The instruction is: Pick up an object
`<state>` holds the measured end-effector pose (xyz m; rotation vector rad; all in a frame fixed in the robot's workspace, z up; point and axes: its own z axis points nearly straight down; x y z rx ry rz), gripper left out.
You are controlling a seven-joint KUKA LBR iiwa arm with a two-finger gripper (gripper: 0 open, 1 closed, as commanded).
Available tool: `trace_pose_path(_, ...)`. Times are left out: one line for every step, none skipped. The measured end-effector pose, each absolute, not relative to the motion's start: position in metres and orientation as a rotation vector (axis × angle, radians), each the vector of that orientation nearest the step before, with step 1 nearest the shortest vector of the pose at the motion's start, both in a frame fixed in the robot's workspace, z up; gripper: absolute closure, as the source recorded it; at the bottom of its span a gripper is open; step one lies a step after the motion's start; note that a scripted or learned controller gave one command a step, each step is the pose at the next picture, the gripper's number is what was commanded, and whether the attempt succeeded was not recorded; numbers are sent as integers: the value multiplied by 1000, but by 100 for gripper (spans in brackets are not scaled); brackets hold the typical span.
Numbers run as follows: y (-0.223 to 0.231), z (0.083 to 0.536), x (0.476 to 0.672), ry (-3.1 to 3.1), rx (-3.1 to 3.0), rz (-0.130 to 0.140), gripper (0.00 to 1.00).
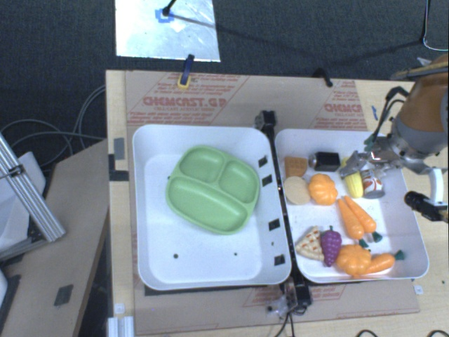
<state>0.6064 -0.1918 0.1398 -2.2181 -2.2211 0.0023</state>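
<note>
Two shallow white plastic bins are being carried side by side on a cardboard-covered bench (210, 93). In the left bin (151, 209), one smooth pale-green plate (212, 188) with three compartments is lying towards the far edge.

The right bin (414, 237) is being shared by a cluster of glossy toy foods:
- one tan square slice of bread (295, 166) and one black boxy block (327, 161) near the far edge;
- one cream disc (296, 190) touching one round orange fruit (323, 188);
- two tapered carrots (356, 217) lying side by side in the middle;
- one wedge of pizza (309, 243), one bunch of purple grapes (330, 243), one lumpy orange piece (351, 258) and a third carrot (380, 262) along the near edge.

The grey metal gripper (359, 166) is being held over the far right part of this bin. One small yellow piece (354, 184) is lying just beneath its tip, with a small red and white piece (372, 185) touching it on the right. Whether the yellow piece is being gripped cannot be told, nor whether the gripper is spread or pressed together.
</note>
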Motion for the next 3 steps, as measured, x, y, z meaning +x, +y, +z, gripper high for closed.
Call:
trace_pose_path(-183, 95, 613, -2229, -2210, -28, 0)
trace_pose_path(-187, 105, 612, -2236, -2216, -17, 100)
trace_pose_path(-188, 168, 608, -2230, -2222, -6, 100)
